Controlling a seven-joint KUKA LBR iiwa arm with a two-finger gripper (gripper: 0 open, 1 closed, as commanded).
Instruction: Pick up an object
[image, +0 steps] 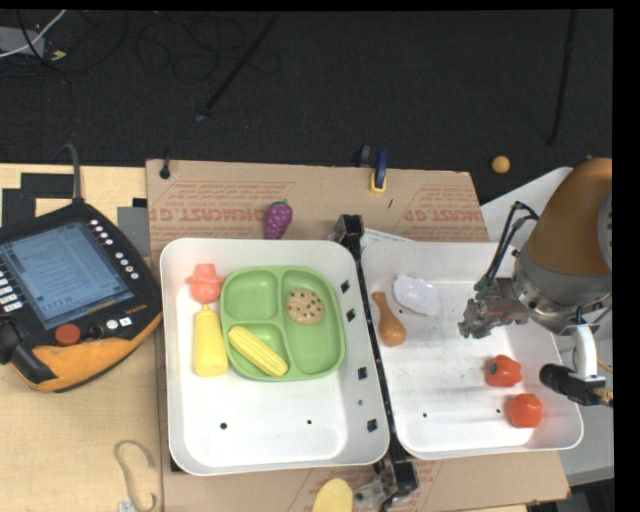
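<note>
Hovering low over the right bin (440, 445), the tool (484, 316) looks to be in the approach step of a pick, with nothing between its fingers that I can make out. The dark fingertips blur into one clump from this slanted angle, so I cannot tell whether they stand apart or together.

The right bin holds 4 candidates. A white crumpled object (416, 294) lies just to the left of the tool and slightly farther back, near but apart from it. A brown drumstick-shaped toy (387, 319) sits beyond that, close to the divider between the 2 bins. An orange-red pepper (503, 371) lies nearer the camera than the tool and a little to the right, and a red tomato (523, 409) rests beyond it toward the bin's front corner.

Judging by position, the white object or the pepper is probably the target, since both lie close to the fingertips. The next move calls for centring the tool over 1 of them, descending until the fingers straddle it, then closing and lifting.

The left bin (262, 440) carries a green tray (331, 345) with a cookie (304, 306) and a corn cob (258, 351), well apart from the tool.
</note>
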